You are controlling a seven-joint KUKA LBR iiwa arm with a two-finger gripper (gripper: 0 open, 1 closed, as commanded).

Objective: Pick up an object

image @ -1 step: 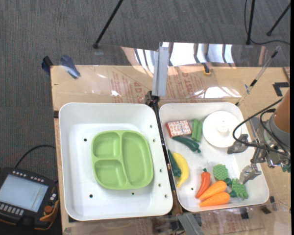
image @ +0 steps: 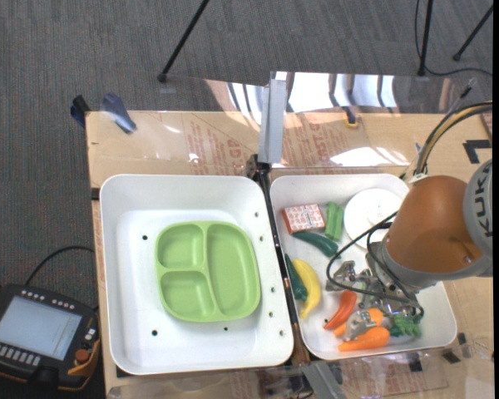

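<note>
My gripper (image: 374,299) hangs low over the front of the right bin (image: 442,306), under the arm's orange band. Just below it lie a carrot (image: 368,337) with green leaves (image: 406,327) and a small orange piece (image: 372,315). A red chili (image: 341,308) lies to its left, close by. Farther left are a yellow banana (image: 308,285) and a dark green vegetable (image: 297,278). A green pepper (image: 317,242), a red patterned box (image: 304,217), a light green piece (image: 335,219) and a white plate (image: 371,209) sit toward the back. Nothing is visibly held.
The left bin (image: 125,223) holds a light green divided tray (image: 208,271). A metal post (image: 271,123) rises behind the wall between the two bins. A teach pendant (image: 35,332) lies on the floor at the lower left. Tripod legs stand at the back.
</note>
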